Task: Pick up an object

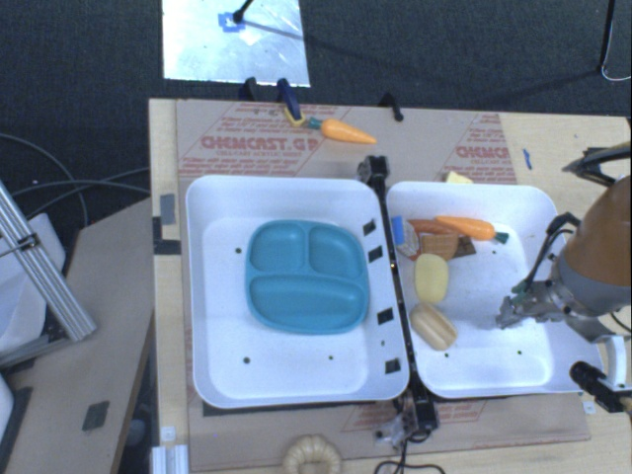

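Note:
The right bin [494,368] holds an orange carrot [464,227] lying on a brown piece [439,245], with a pale yellow oval object [432,277] and a tan roll-shaped object [433,326] near its left wall. My gripper [515,311] reaches in from the right and sits low over the bin floor at its right side. It is well apart from those objects, about a hand's width right of the tan one. The arm's orange band [602,245] rises above it.
The left bin [212,294] holds a blue divided plate [306,276]. Behind the bins a second carrot [341,131] lies on the cardboard, and a small yellow piece [457,178] sits at the right bin's far rim. A pale ring [314,454] lies at the front edge.

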Controlling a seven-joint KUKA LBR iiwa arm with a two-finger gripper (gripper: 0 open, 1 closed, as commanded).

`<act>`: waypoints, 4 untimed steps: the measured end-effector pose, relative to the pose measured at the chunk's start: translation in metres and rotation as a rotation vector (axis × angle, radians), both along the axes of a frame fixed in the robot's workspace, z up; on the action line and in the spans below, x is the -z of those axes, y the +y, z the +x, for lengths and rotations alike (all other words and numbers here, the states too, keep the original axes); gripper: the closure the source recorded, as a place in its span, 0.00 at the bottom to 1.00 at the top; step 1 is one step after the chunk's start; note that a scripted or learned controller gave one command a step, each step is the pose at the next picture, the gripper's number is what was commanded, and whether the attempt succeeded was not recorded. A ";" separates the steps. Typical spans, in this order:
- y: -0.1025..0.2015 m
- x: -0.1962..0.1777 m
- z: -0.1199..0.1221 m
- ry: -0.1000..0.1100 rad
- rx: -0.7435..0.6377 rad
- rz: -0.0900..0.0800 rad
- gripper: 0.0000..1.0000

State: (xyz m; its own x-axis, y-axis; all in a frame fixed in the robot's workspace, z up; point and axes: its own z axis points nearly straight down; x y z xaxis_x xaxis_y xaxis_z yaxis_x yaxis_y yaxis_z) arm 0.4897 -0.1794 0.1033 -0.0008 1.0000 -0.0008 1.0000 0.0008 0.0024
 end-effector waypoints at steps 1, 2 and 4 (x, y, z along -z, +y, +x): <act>0.003 -0.044 0.005 -0.003 -0.003 -0.001 1.00; 0.002 -0.087 0.009 -0.004 -0.003 -0.001 1.00; 0.041 -0.130 0.048 -0.002 -0.007 0.001 1.00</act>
State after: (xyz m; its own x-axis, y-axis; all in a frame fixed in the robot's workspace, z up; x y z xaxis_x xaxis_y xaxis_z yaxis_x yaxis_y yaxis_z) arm 0.5380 -0.1387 0.2330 -0.0082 1.0000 0.0000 1.0000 0.0082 0.0046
